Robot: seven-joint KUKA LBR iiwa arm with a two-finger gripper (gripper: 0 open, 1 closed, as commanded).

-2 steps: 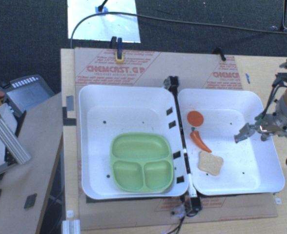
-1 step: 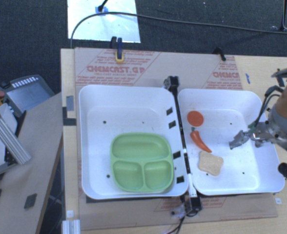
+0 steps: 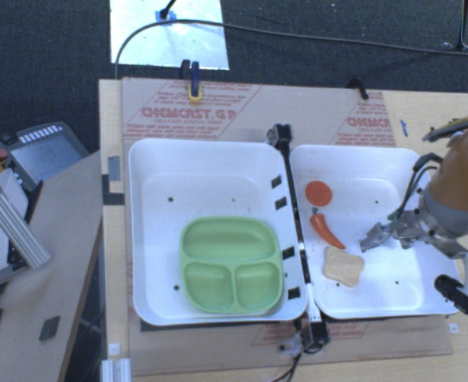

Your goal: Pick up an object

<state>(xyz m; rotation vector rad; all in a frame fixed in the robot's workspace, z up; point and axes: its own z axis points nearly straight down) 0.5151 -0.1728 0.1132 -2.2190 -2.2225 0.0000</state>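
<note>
The right bin [image 3: 393, 173] holds three small items. An orange round piece [image 3: 318, 192] lies near its left wall. Just below it is a red pepper-like piece [image 3: 326, 230], lying at a slant. A tan slice of bread [image 3: 343, 267] rests near the bin's front left. My gripper [image 3: 374, 237] reaches in from the right and hangs low over the bin floor, right of the red piece and above-right of the bread. It is apart from both. I see nothing held in it.
The left bin [image 3: 150, 173] holds a green divided plate [image 3: 232, 263] at its front. A black divider [image 3: 291, 221] runs between the bins. The arm's orange band [image 3: 465, 173] sits over the right bin's right edge.
</note>
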